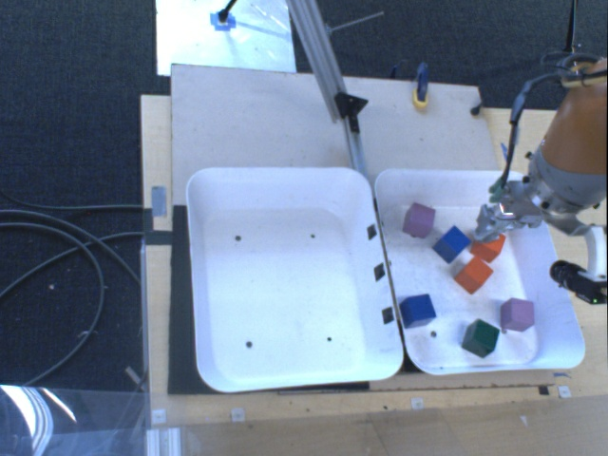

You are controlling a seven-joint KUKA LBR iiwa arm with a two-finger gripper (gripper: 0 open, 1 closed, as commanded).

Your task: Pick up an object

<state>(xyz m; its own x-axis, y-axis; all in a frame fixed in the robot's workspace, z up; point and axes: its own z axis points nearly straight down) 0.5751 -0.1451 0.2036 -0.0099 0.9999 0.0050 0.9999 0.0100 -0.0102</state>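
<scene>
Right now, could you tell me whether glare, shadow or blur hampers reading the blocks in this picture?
Camera view: glare washes the shiny sheet at top left; light over the right bin is even with soft shadows, so block colours read clearly; the gripper is slightly soft, blending into the orange block beneath it.

You will find no legible text, label, brand, number or sign anywhere in this view. The coloured blocks in the right bin (pixel 570 350) show plain faces, both white bins carry no markings, and the small grey tag (pixel 159 200) at the bench's left edge is too small to read.
</scene>
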